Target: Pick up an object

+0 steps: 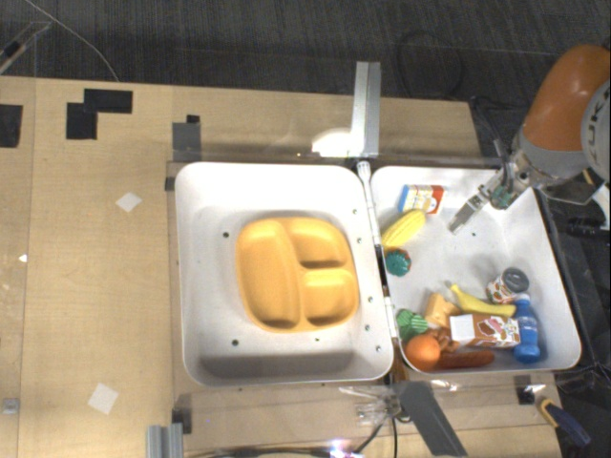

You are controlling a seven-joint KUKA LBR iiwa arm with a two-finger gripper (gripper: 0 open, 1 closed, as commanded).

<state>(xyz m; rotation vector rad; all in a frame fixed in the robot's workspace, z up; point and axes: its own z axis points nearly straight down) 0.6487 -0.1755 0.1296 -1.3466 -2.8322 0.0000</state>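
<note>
1. Arm (563, 113) in from right edge, orange band uppermost, wrist angled down-left over right bin (535, 219).
2. Gripper (465, 216) above upper part of right bin, over bare white floor, clear of every object. Fingertips slim and close together; nothing pinched between them. Spread or pressed together: cannot tell at this size.
3. Nearest to gripper: small white carton with blue and orange print (421, 198), just left of it near the bin's top wall.
4. Corn cob (403, 227) below the carton, tilted, by the divider between bins.
5. Small teal-green round item (398, 262) just below the corn, apart from it.
6. Cluster at bottom of right bin: banana (480, 302), brown-and-white carton (485, 330) lying flat, blue bottle (527, 341) at its right end, orange ball (423, 352), red sausage-shaped item (467, 359) along the bottom wall, green leafy item (411, 323), tan piece (439, 308) beside the banana.
7. Small can with grey lid (509, 284) upright, right of the banana.
8. Left bin (205, 256): yellow divided tray (294, 272) in the middle, three compartments.
9. No candidate object lifted; all resting in the bins.
</note>
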